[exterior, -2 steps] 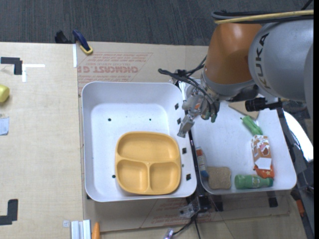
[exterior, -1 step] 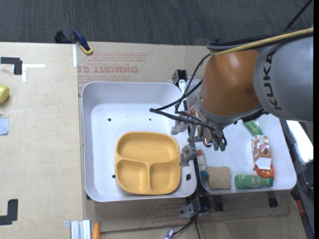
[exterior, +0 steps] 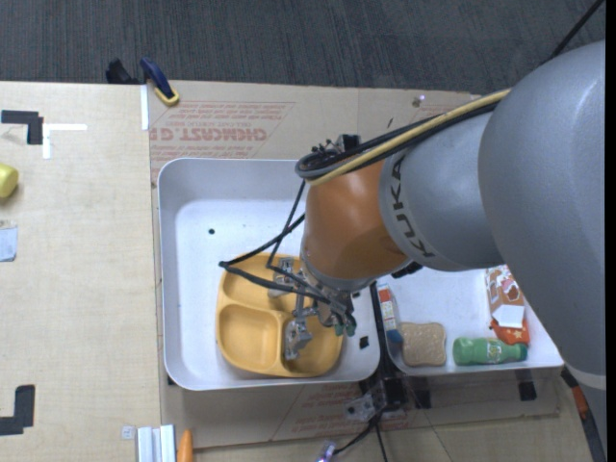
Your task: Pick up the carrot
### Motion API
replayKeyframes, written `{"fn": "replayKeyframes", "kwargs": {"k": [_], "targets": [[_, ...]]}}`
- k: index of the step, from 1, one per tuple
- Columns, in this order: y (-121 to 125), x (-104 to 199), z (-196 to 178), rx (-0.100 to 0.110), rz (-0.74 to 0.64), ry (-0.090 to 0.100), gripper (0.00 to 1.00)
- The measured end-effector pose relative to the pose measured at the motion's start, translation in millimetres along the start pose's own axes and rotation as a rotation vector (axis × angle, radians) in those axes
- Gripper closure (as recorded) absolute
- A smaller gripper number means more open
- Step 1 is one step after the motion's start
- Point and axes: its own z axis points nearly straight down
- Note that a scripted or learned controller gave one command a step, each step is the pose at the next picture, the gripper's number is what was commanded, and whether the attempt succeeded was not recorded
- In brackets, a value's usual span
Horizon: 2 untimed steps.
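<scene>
- The grey arm (exterior: 500,162) with its orange band (exterior: 351,224) reaches in from the right and hangs over the right half of the left bin (exterior: 178,258).
- The gripper (exterior: 298,335) points down over a yellow divided plate (exterior: 245,330), above the plate's right compartment.
- Whether the gripper is apart or together cannot be told: it is small and tangled with dark cables (exterior: 255,258) in this view, and nothing can be made out in its grasp.
- The plate lies in the left bin's near right corner, with its edge close to the bin's near wall.
- The carrot's place cannot be told; the arm covers much of both bins.
- In the right bin (exterior: 544,359), along the near wall, a slice of bread (exterior: 423,343) lies just beside a green bottle (exterior: 489,351) on its side.
- An orange and white packet (exterior: 505,306) lies behind the bottle, near the bin's right edge.
- Both bins stand on a sheet of cardboard (exterior: 221,133) with red print.
- On the bench (exterior: 77,306), well left of the bins, a small yellow thing (exterior: 6,181) sits at the left edge.
- A blue and yellow clamp (exterior: 159,81) sits at the far edge of the bench, by the far left corner of the cardboard.
</scene>
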Motion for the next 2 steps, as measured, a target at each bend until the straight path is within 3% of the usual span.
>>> {"fn": "replayKeyframes", "kwargs": {"k": [1,2], "targets": [[-7.2,-5.3,-12.2,0.009,0.007,-0.014,1.0],[-8.6,-5.3,-18.3,0.011,0.009,-0.011,1.0]]}}
